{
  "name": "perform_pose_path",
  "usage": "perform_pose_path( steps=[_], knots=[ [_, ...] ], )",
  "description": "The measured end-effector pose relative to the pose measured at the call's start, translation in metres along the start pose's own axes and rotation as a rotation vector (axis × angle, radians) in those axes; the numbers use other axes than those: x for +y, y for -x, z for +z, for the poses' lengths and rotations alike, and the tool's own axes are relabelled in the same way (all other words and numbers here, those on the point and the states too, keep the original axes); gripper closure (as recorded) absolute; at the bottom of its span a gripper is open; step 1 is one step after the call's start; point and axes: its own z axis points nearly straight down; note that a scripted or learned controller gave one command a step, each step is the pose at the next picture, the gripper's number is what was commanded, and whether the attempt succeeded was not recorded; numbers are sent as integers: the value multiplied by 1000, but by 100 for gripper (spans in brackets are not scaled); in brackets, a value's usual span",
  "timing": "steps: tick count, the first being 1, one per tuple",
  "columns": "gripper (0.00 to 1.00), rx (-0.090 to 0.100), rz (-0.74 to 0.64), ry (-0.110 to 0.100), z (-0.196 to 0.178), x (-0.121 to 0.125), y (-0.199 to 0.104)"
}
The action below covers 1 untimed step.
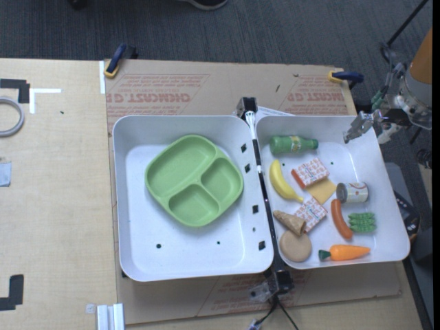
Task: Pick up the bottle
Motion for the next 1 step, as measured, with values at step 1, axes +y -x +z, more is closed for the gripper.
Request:
perform_pose_path(
  steps=[1],
  knots=[
    [100, -1, -3, 1, -10, 0, 0]
  ],
)
